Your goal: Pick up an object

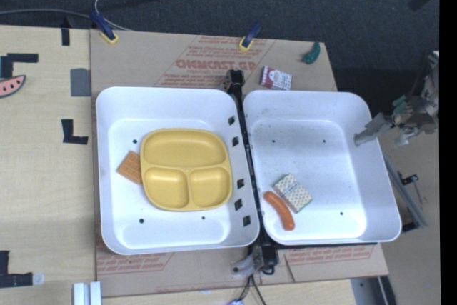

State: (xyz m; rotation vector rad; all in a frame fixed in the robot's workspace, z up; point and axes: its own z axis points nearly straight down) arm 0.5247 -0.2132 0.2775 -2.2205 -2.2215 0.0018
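In the right bin point(321, 111) an orange sausage point(280, 211) lies near the front left, with a small checkered block point(293, 193) touching it just above and to the right. The left bin point(114, 111) holds a yellow divided plate point(187, 169), and a brown waffle-like piece point(131, 168) pokes out from under the plate's left edge. My gripper point(371, 128) is over the right rim of the right bin, well away from the sausage and the block, with nothing seen in it.
The bins sit on a cardboard sheet point(207, 61) clamped at the back by two yellow-blue clips point(249, 39). On the sheet behind the right bin lie a small red-white packet point(275, 78) and a green item point(311, 52). A black divider point(239, 153) runs between the bins.
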